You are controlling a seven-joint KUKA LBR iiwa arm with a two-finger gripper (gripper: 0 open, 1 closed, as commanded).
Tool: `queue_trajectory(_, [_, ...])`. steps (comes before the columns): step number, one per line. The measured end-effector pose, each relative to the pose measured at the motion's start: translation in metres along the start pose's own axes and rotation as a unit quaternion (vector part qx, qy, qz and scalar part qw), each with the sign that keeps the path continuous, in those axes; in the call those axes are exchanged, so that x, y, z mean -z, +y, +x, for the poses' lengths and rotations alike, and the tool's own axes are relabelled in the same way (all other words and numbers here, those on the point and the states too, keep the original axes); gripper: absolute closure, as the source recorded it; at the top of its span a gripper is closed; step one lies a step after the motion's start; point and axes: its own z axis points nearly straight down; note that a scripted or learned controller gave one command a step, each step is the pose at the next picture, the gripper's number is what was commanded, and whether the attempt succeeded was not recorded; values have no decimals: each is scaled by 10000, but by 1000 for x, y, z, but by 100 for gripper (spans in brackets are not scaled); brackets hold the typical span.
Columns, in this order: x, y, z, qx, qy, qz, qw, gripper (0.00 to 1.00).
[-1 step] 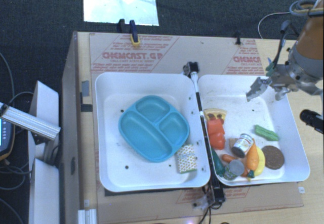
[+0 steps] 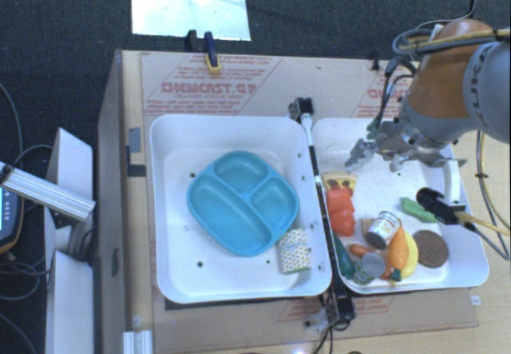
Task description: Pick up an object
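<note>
Nearest you, at five o'clock in the right bin (image 2: 471,268), the pile waits: a banana (image 2: 408,253), a tin can (image 2: 383,228), a brown disc (image 2: 432,248), and a red block (image 2: 341,211) against the bin's left wall. Any of them will serve; none is lifted yet. In the left bin (image 2: 172,208) lie a blue tray (image 2: 242,201) and a small patterned box (image 2: 294,250). Farther off, at two o'clock, the pincer (image 2: 361,154) hangs over the right bin's bare far end, carrying nothing; whether it stands wide or narrow you cannot tell. This looks like the approach step. Next you need it to come toward six o'clock, over one piece, then descend.
</note>
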Motion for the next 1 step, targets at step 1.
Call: queue_trajectory(1, [21, -15, -58, -18, -13, -22, 10000, 0])
